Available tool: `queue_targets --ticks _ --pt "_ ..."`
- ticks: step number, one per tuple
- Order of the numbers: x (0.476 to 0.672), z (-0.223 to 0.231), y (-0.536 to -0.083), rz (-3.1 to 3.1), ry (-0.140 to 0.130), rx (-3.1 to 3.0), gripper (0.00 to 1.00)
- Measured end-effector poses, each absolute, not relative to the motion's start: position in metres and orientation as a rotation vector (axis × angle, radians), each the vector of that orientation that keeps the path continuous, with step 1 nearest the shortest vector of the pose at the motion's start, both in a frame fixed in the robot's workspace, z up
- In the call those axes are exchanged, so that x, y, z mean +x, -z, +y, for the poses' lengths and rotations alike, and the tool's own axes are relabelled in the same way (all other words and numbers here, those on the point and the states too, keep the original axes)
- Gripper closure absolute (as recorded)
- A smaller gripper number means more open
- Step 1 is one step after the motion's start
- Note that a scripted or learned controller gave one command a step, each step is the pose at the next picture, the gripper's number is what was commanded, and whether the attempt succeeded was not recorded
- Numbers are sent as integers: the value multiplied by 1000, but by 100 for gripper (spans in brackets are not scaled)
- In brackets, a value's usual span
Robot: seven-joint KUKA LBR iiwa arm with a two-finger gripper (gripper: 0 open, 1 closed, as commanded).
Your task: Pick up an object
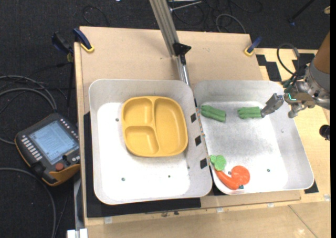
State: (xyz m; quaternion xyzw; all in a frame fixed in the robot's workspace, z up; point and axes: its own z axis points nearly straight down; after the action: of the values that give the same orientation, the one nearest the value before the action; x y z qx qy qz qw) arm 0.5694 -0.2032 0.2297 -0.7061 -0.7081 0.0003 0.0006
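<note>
While the left bin (105,179) held a yellow divided plate (155,126), the right bin (294,168) carried two green pieces (213,113) far and an orange carrot toy (234,176) near-left, green-topped. The gripper (281,104) hovered far right, fingers spread, gripping nothing.

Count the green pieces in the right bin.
2 fully green pieces: one near the bin's upper left, one to its right, by the gripper. The orange toy also has a green top.

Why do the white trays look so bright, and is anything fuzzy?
In the camera view, overhead light washes out the right tray; the yellow plate casts hardly any shadow; the arm at the right edge looks slightly blurred, while the green pieces stay sharp.
</note>
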Motion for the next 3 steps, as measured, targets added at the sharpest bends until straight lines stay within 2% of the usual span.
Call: queue_targets --ticks 1,2,3 --pt "569 -203 -230 -2224 -1 -2218 0" --pt "573 -199 -167 -2219 -5 -2217 0" --pt "575 -195 -123 -2220 -4 -2218 0"
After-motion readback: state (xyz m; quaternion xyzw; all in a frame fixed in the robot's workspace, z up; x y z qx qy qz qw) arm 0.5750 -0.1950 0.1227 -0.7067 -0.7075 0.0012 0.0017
